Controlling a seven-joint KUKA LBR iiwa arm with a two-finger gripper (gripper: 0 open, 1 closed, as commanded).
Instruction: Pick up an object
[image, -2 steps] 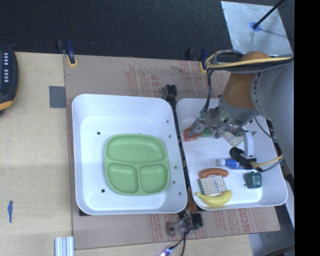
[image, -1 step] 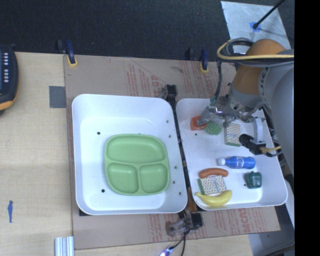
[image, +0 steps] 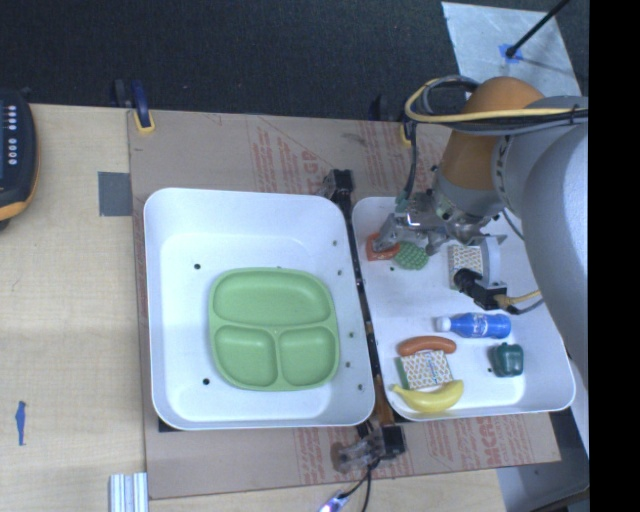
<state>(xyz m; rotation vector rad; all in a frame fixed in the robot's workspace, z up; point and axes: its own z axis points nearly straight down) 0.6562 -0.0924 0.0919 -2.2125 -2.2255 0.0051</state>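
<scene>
My gripper (image: 405, 238) hangs low over the far left corner of the right bin (image: 540, 400), right above an orange-red item (image: 378, 247) and a green textured piece (image: 411, 257). Both lie under the fingertips, and nothing shows clearly between them. Further forward in the same bin lie a blue bottle (image: 477, 325), a dark green cup (image: 508, 359), a sausage (image: 426, 346), a patterned square snack (image: 426, 370) and a banana (image: 430, 399). A speckled block (image: 467, 261) sits just right of the gripper.
The left bin (image: 170, 380) holds a green divided plate (image: 273, 327). The arm's grey body and orange band (image: 490, 110) cover the right bin's far right side. A black device (image: 15, 150) rests at the bench's left edge.
</scene>
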